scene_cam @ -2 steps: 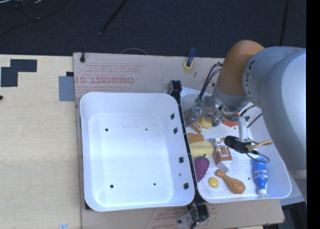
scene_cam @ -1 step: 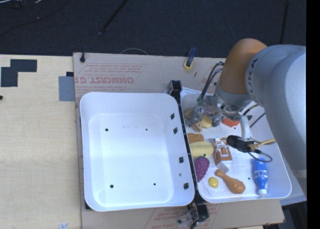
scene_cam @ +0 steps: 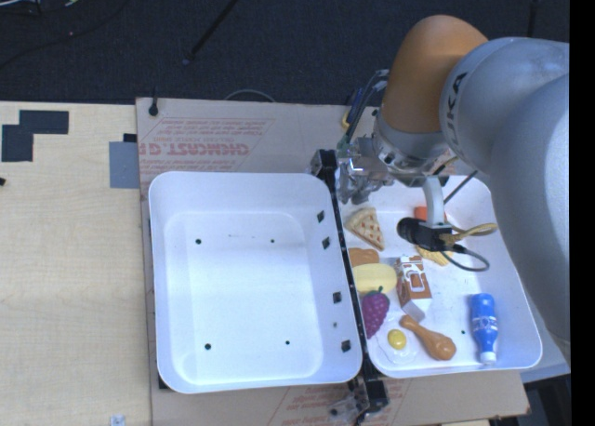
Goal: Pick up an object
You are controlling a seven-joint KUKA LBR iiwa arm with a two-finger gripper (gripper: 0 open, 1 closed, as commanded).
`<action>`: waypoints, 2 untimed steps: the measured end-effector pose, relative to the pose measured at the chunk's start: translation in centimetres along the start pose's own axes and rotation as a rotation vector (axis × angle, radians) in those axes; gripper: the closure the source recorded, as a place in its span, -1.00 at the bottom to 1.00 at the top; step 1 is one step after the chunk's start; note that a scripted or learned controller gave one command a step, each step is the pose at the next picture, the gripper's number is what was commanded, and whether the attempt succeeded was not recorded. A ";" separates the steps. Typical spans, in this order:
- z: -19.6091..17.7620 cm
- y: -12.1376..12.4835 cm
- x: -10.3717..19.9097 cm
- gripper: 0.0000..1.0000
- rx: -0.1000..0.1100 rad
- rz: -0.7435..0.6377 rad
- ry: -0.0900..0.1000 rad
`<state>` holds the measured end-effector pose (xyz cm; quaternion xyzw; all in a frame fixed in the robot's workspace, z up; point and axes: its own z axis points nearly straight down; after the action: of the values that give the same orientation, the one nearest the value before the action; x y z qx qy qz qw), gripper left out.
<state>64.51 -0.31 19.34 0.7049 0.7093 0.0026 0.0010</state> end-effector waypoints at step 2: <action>3.4 -12.9 -8.7 1.00 0.015 0.013 -0.002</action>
<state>51.73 -9.06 15.88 0.7095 0.7047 -0.0032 -0.0034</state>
